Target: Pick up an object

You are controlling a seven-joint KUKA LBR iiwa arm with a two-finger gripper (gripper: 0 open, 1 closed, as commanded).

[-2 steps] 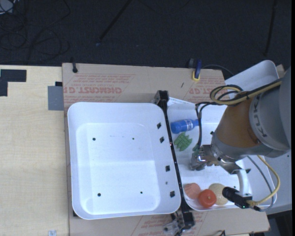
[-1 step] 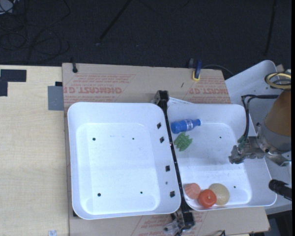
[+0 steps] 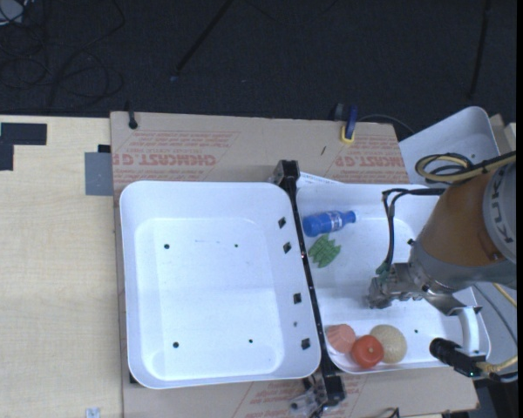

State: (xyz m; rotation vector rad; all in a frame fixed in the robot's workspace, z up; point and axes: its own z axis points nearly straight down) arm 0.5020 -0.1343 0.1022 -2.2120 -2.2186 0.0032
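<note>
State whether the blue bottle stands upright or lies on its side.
On its side: the blue bottle lies lengthwise on the right bin's floor, cap pointing right.

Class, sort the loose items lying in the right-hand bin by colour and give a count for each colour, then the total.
Blue: 1, the bottle
Green: 1, the leafy piece
Pink: 1, the round piece
Red: 1, the tomato-like ball
Beige: 1, the round lump
Total: 5
</note>
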